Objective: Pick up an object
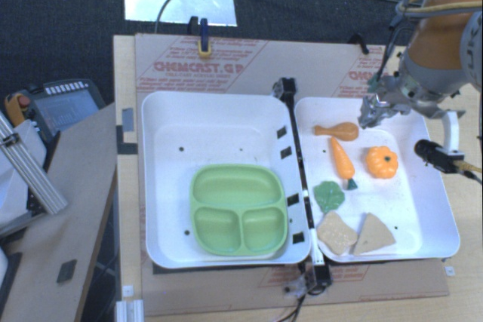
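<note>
Tray [238, 209] in left bin [166, 124]; toy foods in right bin [430, 192].

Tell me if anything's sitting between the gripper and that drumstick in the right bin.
Nothing visible does. The gripper hangs just right of the drumstick, at its fat end, with bare bin floor between them. The carrot and the pumpkin lie nearer the camera, off that line.

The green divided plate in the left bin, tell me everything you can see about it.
The green divided plate is pale green, looks like plastic, and has rounded corners. It has three compartments: one wide one at the far side and two smaller ones nearer the camera. It lies flat, right side up, in the near right part of the left bin, with nothing in it.
</note>
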Robot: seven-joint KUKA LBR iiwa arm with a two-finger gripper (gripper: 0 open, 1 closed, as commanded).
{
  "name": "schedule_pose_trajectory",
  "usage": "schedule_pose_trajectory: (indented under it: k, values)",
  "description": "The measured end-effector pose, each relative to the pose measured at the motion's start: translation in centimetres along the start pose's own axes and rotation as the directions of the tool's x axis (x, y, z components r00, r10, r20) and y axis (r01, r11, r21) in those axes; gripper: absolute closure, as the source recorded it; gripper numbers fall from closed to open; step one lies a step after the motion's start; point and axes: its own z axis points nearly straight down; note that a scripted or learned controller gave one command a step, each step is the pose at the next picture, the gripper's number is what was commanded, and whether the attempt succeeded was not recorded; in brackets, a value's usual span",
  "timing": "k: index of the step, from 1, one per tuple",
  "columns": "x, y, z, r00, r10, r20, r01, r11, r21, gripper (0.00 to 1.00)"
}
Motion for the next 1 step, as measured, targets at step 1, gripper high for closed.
schedule_pose_trajectory:
  k: [1]
  values:
    - [-0.03, 0.18, -5.43, 1.000, 0.000, 0.000, 0.000, 1.000, -0.001, 1.00]
